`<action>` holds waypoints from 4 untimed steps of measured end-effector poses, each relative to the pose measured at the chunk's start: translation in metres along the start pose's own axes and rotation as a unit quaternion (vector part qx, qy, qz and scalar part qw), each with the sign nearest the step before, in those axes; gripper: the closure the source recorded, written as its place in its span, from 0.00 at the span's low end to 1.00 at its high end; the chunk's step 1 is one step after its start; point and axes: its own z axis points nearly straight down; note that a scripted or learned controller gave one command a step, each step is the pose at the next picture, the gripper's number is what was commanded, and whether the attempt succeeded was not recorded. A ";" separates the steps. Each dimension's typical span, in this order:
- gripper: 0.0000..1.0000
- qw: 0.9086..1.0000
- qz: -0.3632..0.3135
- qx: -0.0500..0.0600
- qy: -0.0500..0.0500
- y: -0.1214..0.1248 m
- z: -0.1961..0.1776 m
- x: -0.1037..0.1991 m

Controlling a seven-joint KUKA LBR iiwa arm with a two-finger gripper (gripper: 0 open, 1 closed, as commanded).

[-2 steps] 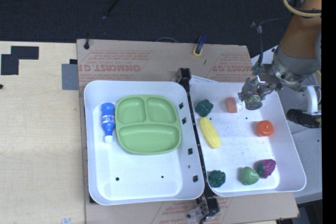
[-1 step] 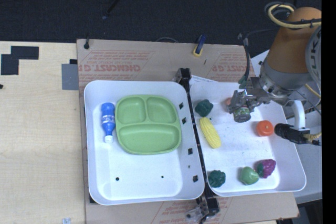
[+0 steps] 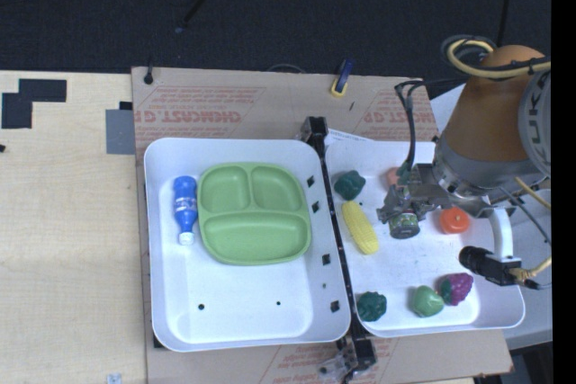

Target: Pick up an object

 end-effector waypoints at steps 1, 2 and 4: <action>1.00 1.000 0.000 -0.002 0.000 -0.036 -0.022 0.040; 1.00 1.000 0.003 -0.001 -0.001 -0.043 -0.016 0.041; 1.00 1.000 0.002 -0.001 -0.001 -0.032 -0.002 0.033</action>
